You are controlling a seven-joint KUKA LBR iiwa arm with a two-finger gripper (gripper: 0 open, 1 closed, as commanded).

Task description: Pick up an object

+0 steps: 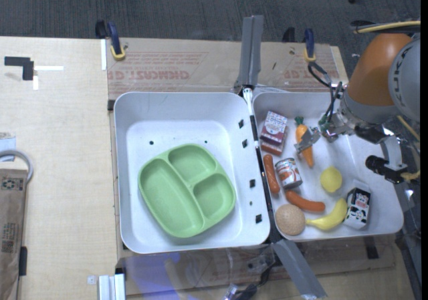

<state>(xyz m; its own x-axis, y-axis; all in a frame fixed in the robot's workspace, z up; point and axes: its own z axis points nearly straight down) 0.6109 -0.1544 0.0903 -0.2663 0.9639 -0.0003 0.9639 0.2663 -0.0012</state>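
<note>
Camera view: gripper (pixel 309 148) low in the right bin (pixel 384 225), at the small carrot (pixel 302 133).
Gripper state: cannot tell, too small and blurred to judge. The carrot sits just right of the red carton (pixel 273 131), upper part of that bin. Judgement: best to centre on the carrot and lift straight, since the carton and can (pixel 288 173) crowd it. Count around the carrot: one carton, one can, two sausages (pixel 270 173), one lemon (pixel 331 179), one banana (pixel 330 217), one brown ball (pixel 290 220), one milk box (pixel 359 208). Left bin (pixel 134 118): one green tray (pixel 186 190).
</note>
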